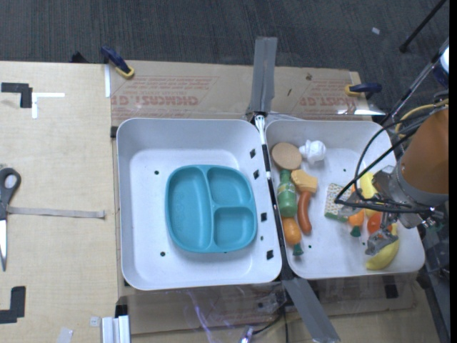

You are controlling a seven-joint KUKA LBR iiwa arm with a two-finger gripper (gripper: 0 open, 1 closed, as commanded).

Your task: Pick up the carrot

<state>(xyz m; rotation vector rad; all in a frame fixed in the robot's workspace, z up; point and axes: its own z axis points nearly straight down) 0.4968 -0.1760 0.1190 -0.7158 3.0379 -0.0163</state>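
1. At the far left edge of the frame you have a pair of scissors lying on the pale wooden bench top, with a strip of grey tape just to their right.
2. Left of centre sits the left shallow white bin. In its middle lies a teal plastic plate with three compartments, flat on the bin floor.
3. Just right of centre starts the right shallow white bin, touching the left bin along the middle seam.
4. Along that bin's left wall you see a column of toy foods: a round tan bread-like disc at the top, a green bottle-shaped piece below it, a yellow-orange wedge just beside that, and a red sausage-shaped piece lying lengthwise.
5. The carrot, an orange toy with a green leafy end, lies at the lower end of that column, near the bin's lower left, beside the sausage piece and well apart from the tool.
6. A crumpled white object rests in the bin's upper middle.
7. At the right of the frame the two-finger gripper hangs over a cluster of small orange and red pieces, just above a yellow banana-shaped toy. You cannot tell whether it is clenched or released; cables and the wrist blur it.
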